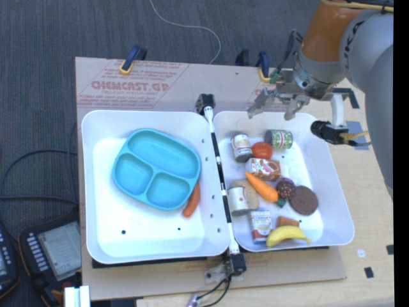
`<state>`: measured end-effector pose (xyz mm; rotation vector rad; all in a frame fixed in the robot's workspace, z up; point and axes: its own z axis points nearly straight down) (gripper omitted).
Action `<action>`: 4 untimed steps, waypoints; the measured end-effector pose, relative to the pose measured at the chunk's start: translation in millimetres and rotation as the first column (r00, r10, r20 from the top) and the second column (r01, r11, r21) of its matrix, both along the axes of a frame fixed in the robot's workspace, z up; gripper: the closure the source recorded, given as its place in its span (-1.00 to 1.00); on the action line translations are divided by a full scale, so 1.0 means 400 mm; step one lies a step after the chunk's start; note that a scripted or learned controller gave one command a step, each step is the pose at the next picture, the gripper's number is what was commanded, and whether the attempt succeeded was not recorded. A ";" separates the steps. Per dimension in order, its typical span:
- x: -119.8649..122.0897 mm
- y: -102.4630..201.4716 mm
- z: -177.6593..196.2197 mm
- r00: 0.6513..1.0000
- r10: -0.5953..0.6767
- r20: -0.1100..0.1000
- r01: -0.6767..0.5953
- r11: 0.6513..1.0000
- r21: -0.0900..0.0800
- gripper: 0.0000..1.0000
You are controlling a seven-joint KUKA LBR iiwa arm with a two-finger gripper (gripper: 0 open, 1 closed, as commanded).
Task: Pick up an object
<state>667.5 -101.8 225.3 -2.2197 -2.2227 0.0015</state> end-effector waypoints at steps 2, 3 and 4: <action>-0.211 -0.021 -0.241 1.000 0.000 0.016 0.000 1.000 -0.002 1.00; -0.210 -0.021 -0.215 1.000 0.000 0.018 0.000 1.000 -0.002 1.00; -0.209 -0.020 -0.192 1.000 0.000 0.018 0.000 1.000 -0.003 1.00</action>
